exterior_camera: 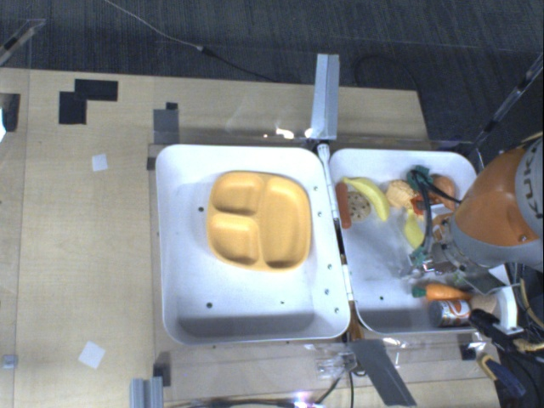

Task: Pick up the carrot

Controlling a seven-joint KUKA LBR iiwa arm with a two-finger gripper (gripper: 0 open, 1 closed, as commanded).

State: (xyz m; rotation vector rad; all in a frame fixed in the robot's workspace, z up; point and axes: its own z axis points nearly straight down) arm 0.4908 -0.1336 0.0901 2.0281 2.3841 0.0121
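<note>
No brand or label can be read in this view; the curved lettering on the arm's orange band [501, 202] is cut off at the frame edge and too partial to make out, and the small can [452, 313] at the near edge of the right bin [374, 270] has a dark label too blurred to read.

The gripper [433, 260] hangs low over the right bin, beneath the grey wrist and orange band. Its metal parts show as a small cluster of bright and dark pieces, and how far the fingers stand apart cannot be told from here; nothing can be seen held between them.

The carrot [442, 292] lies on the floor of the right bin, toward its near right corner, orange with a green stub at its left end, lying roughly left to right. It sits just nearer the camera than the gripper, close below it in the picture and apart from it as far as can be seen. The can is just beside the carrot on its near side.

Farther back in the right bin lie a banana [367, 194], a cookie [357, 206], a red sausage [342, 204] by the left wall, and a bread roll [400, 195]. The left bin [183, 228] carries a yellow divided plate [259, 219] on the wooden bench [76, 253]
</note>
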